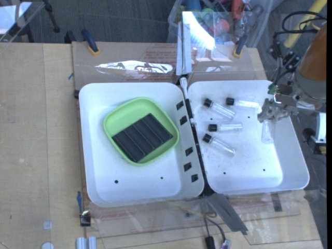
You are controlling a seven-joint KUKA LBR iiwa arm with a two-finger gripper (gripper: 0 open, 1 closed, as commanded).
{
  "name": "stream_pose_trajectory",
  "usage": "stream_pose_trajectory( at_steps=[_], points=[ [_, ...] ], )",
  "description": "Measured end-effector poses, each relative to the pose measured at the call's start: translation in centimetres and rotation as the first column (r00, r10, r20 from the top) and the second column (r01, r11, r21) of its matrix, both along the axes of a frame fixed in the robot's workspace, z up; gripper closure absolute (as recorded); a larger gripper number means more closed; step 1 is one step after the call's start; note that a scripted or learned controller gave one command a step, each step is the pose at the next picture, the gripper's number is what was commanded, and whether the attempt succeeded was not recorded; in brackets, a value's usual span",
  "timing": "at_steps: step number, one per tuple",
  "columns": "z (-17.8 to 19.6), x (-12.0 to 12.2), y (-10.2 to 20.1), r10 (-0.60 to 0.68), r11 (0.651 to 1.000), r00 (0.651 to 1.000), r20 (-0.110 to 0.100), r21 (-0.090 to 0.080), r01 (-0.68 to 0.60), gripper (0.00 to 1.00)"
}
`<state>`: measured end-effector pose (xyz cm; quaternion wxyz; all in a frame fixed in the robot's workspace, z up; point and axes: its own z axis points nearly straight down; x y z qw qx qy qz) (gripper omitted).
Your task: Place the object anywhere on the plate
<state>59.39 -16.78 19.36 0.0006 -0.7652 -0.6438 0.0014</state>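
Note:
A green square plate (pixel 115 121) lies in the left bin (pixel 98 185), and a black ribbed slab (pixel 142 137) rests on it. Several clear vials with black caps lie in the right bin (pixel 259 175), among them one (pixel 224 127) near the middle and one (pixel 219 144) below it. My gripper (pixel 268 113) hangs over the right side of that bin, to the right of the vials. A clear tube-like shape (pixel 266 133) shows just under it; whether it is gripped is unclear.
A row of black clips (pixel 188 150) runs along the divider between the bins. A clear box of colourful items (pixel 223 9) stands behind the bins. Cables and arm hardware (pixel 311 77) crowd the right edge.

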Motion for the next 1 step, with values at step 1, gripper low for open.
stream_pose_trajectory(
  at_steps=[1],
  points=[
    [0.02,0.00,-0.01,0.000,1.000,1.000,0.000,0.000,0.000,0.00]
  ],
)
